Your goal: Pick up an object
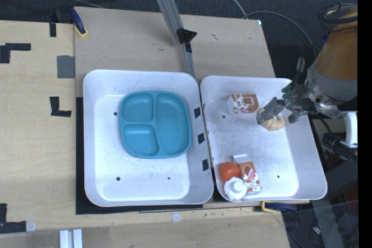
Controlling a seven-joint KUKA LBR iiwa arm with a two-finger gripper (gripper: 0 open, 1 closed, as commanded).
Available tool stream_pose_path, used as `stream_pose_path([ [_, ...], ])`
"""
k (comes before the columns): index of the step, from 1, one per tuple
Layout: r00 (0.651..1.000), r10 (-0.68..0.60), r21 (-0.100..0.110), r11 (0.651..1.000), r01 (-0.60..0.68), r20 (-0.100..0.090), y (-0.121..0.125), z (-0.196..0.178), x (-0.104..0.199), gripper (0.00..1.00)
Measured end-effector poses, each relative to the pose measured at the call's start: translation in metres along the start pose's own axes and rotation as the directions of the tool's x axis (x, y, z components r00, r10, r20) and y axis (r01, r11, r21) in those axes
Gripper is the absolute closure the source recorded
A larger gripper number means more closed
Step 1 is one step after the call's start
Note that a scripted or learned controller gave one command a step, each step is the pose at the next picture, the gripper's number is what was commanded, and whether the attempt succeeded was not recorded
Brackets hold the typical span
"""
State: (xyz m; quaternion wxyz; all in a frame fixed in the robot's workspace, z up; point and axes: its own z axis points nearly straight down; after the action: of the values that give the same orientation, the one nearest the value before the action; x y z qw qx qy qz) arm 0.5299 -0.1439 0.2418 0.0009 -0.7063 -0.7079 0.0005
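My gripper (pixel 276 117) hangs over the upper right part of the right bin (pixel 302 177), reaching in from the right. Its two dark fingers stand apart, open, on either side of a small tan roundish object (pixel 272 124) that lies on the bin floor. Whether the fingers touch it is unclear. A small white and orange carton (pixel 243 103) lies just left of the gripper. At the bin's front lie a red and white bottle (pixel 231 179) and a second small carton (pixel 249 175), side by side.
The left bin (pixel 104 183) holds a blue divided plate (pixel 155 124). A grey metal pole (pixel 168 3) slants in from the top down to the seam between the bins. Cables run across the dark floor behind the bench.
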Motion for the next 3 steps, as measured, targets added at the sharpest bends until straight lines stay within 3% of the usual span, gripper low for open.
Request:
stream_pose_path([
  [1, 1.0, 0.0, 0.0, 1.0, 0.0, 0.0, 0.0, 0.0, 0.0, 0.0],
  [3, 1.0, 0.001, 0.006, 1.0, -0.001, -0.001, -0.006, 0.101, 0.017, 0.0],
])
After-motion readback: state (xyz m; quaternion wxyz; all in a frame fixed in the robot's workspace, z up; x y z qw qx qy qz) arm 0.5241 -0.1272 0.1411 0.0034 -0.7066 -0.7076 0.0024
